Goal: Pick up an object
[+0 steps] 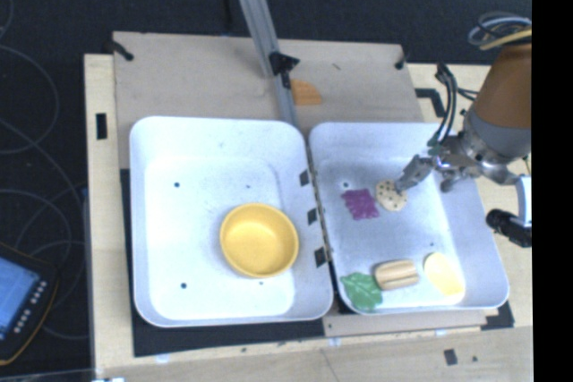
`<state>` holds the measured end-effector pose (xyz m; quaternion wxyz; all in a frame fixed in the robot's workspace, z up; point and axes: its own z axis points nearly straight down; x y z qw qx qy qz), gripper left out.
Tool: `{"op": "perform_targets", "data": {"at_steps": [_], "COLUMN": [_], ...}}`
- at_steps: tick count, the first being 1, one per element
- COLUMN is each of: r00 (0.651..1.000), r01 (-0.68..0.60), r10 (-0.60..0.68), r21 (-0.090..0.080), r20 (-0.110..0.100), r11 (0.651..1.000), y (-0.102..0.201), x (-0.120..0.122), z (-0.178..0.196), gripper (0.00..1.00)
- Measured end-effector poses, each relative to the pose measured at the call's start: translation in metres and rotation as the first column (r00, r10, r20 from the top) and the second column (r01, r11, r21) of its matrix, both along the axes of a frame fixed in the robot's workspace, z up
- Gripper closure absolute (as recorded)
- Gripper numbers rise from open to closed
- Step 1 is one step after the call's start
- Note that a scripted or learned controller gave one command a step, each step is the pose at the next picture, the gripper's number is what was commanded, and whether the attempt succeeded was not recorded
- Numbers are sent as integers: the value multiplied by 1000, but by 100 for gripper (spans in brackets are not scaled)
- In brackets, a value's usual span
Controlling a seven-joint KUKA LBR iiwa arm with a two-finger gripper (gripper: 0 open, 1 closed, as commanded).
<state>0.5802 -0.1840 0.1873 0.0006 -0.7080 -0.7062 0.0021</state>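
Observation:
The right bin (466, 219) holds several small objects. A cream piece with dark dots (390, 195) lies next to a purple piece (361, 203) near the bin's middle. Along the front edge lie a green piece (360, 289), a tan roll (396, 274) and a pale yellow oval (443, 273). My gripper (424, 182) hangs low over the right bin's back right part. It is open, and its left fingertip (403, 183) is just right of the dotted piece. Nothing sits between the fingers.
A yellow bowl (260, 239) sits in the left bin (161, 157), toward its front right. A slanted metal rail (260, 22) runs from the top down to the gap between the bins. An orange tag (304, 92) lies on the board behind them.

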Motion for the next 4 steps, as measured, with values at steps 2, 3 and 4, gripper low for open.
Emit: {"op": "perform_targets", "data": {"at_steps": [2,3,4], "r00": [1000,1000,1000], "r01": [6,-6,-7], "r10": [-6,6,7], "r21": [1,1,1], "r20": [8,12,12], "r11": [1000,1000,1000], "y": [7,7,6], "x": [1,12,14], "z": [-34,25,79], "gripper": [100,100,100]}}
